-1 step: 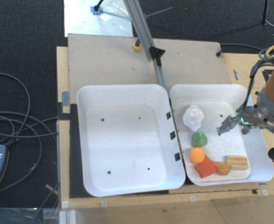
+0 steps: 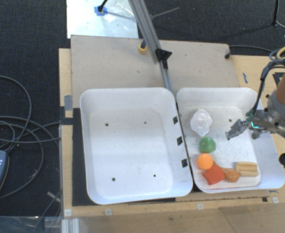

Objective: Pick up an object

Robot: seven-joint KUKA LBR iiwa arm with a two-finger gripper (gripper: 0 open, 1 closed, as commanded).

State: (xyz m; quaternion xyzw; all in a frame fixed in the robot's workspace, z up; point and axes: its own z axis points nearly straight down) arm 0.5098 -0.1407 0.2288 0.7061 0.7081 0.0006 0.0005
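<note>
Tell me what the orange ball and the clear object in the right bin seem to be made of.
Orange ball: probably plastic or foam, with an even matte colour. Clear object: likely thin transparent plastic, whitish and crinkled with glints; its exact kind is unclear.

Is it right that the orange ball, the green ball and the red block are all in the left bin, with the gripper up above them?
Not quite. The camera view shows the orange ball, green ball and red block in the right bin, not the left. The gripper is above them in that view.
</note>
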